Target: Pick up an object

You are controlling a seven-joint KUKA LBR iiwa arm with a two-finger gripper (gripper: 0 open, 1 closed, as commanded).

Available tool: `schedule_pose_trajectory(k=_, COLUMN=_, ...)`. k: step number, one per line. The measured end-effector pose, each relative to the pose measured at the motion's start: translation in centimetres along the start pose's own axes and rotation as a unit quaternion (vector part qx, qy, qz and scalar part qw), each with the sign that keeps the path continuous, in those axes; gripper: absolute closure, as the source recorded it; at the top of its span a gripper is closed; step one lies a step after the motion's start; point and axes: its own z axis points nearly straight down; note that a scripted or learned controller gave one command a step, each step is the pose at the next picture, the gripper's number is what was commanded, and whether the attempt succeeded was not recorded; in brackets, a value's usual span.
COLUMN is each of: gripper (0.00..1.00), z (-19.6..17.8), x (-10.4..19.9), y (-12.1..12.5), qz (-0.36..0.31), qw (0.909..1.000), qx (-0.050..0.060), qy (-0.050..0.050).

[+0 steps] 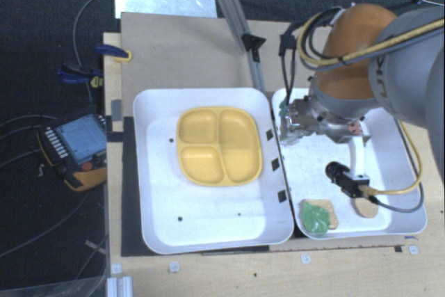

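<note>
A divided plate (220, 146) lies in the left bin (160, 219), a sponge (318, 216) and oval piece (364, 207) in the right bin (306, 170).

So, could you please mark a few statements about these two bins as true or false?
1. The yellow plate lies in the left bin. True.
2. The plate is undivided. False: ridges split it into compartments.
3. The green object lies in the left bin. False: it lies in the right bin.
4. The pincer is over the right bin, near its left wall. True.
</note>
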Motion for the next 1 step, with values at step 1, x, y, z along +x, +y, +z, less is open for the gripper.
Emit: schedule_pose_trajectory(k=1, gripper=1.0, z=0.67, x=4.64, y=-0.31, qz=0.001, qw=1.0, qx=0.001, qy=-0.001)
